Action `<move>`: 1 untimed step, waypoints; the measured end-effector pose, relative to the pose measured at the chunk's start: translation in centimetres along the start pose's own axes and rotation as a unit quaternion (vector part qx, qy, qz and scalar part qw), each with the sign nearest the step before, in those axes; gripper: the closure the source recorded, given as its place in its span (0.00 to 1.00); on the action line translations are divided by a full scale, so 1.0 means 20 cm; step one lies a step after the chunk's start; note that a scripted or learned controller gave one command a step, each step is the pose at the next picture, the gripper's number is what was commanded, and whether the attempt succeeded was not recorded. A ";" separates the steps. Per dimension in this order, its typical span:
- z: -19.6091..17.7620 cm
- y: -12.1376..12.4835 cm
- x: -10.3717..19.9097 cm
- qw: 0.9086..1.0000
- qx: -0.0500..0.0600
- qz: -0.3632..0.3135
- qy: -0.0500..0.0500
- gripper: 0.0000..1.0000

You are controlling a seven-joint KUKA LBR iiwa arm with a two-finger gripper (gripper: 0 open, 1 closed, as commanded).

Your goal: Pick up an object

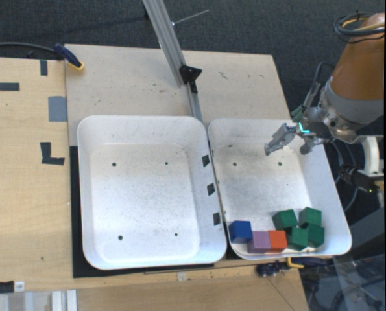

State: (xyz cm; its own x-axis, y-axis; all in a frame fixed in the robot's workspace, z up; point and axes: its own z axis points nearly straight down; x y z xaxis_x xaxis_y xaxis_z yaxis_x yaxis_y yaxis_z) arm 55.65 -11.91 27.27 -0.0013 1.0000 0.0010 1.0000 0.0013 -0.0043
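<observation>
Gripper (pixel 289 141) of the grey-and-orange arm (pixel 356 76) hangs over the far right part of the right bin (pixel 257 173), fingers spread apart and holding nothing. Well apart from it, the blocks crowd the bin's near edge: a blue block (pixel 241 230), purple block (pixel 261 240) and orange block (pixel 277 240) in a row, with green blocks (pixel 301 227) heaped at the near right corner. Beside it, the left bin (pixel 144 193) touches along the shared rim. A metal rail (pixel 168 37) slants across the bench (pixel 24 173) behind both bins.

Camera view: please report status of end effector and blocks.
End effector open, holding nothing, above right bin. Blocks clustered in its near corner, untouched. Nothing in the way.
</observation>
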 end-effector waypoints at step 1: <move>-0.01 0.00 0.00 1.000 -0.002 0.000 0.000 0.00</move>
State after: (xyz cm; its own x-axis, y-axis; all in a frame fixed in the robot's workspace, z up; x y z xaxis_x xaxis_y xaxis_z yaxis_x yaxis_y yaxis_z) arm 55.71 -11.92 27.43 -0.0020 1.0000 0.0004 1.0000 0.0020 -0.0010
